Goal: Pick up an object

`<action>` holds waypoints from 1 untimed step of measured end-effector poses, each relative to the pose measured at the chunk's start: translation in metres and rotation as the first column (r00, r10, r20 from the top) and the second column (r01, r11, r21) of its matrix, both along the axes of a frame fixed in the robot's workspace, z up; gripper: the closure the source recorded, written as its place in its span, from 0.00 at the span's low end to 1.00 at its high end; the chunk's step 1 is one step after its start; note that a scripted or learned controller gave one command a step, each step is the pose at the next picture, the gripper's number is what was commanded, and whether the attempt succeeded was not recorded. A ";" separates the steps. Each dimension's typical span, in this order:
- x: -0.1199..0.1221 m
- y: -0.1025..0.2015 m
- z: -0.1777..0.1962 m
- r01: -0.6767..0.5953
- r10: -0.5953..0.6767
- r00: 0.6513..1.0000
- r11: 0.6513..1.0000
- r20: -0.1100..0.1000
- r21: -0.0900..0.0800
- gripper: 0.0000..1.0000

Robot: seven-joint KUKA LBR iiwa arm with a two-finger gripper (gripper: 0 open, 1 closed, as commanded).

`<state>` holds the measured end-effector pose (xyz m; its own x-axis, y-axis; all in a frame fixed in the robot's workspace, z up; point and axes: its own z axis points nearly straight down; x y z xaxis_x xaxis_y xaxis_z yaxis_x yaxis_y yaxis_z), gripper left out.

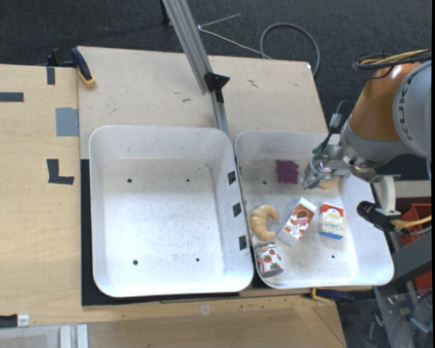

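Pale bench, two white bins; objects in right bin point(370, 270). I see gripper point(313, 177) low there, purple block point(287, 171) just left of it (finger state: cannot tell).

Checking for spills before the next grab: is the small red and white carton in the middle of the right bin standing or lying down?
Lying down. The carton rests flat on the right bin, its printed face upward, beside the croissant.

gripper point(313, 178) low over right bin point(362, 267) | purple block point(287, 171) just left of it | carton point(297, 222) below | second carton point(332, 221) below-right | croissant point(263, 222) below-left | can point(269, 259) farther below-left | left bin point(101, 216) well left
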<state>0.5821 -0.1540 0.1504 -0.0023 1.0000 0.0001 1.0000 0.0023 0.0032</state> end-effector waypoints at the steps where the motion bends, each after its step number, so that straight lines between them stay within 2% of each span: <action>1: -0.009 -0.003 0.053 0.001 -0.001 1.000 1.000 0.001 -0.001 1.00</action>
